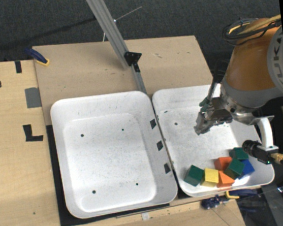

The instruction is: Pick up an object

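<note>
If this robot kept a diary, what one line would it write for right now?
gripper: above right bin, nothing visibly held | blocks: clustered in that bin's near right corner | left bin: beside it | pick: not done

**Gripper over right bin, blocks clustered at near edge**

Arm enters from the right. Gripper sits above the bare middle of the right bin, well apart from the blocks. Blocks lie bunched along that bin's near edge toward its right corner: green block, yellow block, orange block, dark green blocks, blue block. Left bin touches the right bin.
</note>
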Available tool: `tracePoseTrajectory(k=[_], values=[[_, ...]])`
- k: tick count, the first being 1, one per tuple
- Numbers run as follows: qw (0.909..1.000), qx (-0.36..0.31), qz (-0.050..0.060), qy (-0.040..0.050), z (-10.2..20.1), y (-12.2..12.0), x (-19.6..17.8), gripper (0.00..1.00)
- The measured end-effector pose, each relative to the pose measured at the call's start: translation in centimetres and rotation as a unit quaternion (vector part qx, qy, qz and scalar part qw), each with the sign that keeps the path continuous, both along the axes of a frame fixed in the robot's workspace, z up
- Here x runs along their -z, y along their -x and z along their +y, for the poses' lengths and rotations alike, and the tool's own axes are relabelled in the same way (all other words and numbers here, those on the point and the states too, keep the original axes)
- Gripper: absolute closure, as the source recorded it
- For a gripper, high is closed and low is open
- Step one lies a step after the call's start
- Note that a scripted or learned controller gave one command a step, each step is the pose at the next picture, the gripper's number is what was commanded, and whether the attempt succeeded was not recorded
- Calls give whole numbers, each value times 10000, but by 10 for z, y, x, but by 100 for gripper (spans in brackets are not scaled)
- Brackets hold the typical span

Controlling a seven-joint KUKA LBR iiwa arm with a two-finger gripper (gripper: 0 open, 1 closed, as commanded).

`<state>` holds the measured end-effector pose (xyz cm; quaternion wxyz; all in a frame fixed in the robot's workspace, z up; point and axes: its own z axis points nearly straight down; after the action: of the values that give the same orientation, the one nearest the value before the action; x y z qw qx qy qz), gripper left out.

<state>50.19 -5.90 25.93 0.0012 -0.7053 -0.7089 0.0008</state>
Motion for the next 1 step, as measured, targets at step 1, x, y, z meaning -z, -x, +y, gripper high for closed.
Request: tracePoseTrajectory(k=[1], values=[[10000, -10, -10, -5, 53, -16, -4, 100]])
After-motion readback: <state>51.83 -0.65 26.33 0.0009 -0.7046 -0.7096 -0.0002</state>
